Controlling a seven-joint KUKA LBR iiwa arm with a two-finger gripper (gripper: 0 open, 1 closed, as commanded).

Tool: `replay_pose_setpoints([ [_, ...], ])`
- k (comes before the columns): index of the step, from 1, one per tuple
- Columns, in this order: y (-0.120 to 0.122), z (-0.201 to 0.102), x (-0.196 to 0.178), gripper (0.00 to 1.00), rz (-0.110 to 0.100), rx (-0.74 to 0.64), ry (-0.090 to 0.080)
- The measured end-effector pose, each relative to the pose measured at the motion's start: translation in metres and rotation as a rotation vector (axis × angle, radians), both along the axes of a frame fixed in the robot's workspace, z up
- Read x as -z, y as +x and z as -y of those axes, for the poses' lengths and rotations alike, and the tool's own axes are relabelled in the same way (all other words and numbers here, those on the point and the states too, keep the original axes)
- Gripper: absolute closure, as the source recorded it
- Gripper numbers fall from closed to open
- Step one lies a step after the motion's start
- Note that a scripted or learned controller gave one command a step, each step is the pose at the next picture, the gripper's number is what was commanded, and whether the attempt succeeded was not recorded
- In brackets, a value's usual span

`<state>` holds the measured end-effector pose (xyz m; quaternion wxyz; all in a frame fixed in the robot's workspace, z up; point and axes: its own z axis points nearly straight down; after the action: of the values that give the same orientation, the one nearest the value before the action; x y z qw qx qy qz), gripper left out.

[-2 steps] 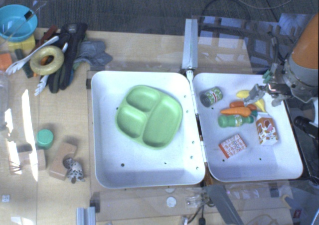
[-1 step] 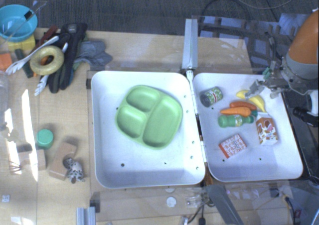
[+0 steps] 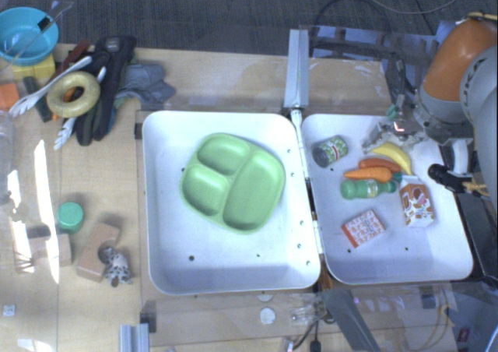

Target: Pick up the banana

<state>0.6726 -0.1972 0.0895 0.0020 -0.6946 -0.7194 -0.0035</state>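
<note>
Camera view: the grey arm with its orange band (image 3: 461, 62) is reaching in over the far edge of the right bin (image 3: 436, 261), and the end effector (image 3: 391, 132) is hanging low near that bin's far wall. How far it is open cannot be told here, since its metal parts are blurring together, and nothing is showing between them. The banana (image 3: 394, 156) is lying just below the end effector, very close to it or perhaps touching; which one cannot be told. It is resting on the bin floor, its curve pointing toward the near right. An orange carrot (image 3: 376, 169) is sitting right against the banana's near side, and a green bottle with an orange cap (image 3: 367, 188) is lying just beyond that. A small can with a green label (image 3: 330, 149) is lying to the left of the end effector. A small carton (image 3: 417, 205) is standing nearer the camera and to the right, and a red-patterned flat box (image 3: 363, 228) is lying farther still toward the near edge. Well off to the left, the other bin (image 3: 163, 257) is holding a green divided plate (image 3: 233, 181). Beyond it on the table (image 3: 93, 210) are lying a blue bowl (image 3: 25, 33) and a yellow ring (image 3: 74, 93).
</note>
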Motion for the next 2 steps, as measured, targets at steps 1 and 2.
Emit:
replay_pose_setpoints([
  [1,0.004,0.001,-0.014,1.00,0.017,-0.007,-0.011],
  [2,-0.001,-0.031,-0.108,1.00,0.008,-0.085,-0.011],
])
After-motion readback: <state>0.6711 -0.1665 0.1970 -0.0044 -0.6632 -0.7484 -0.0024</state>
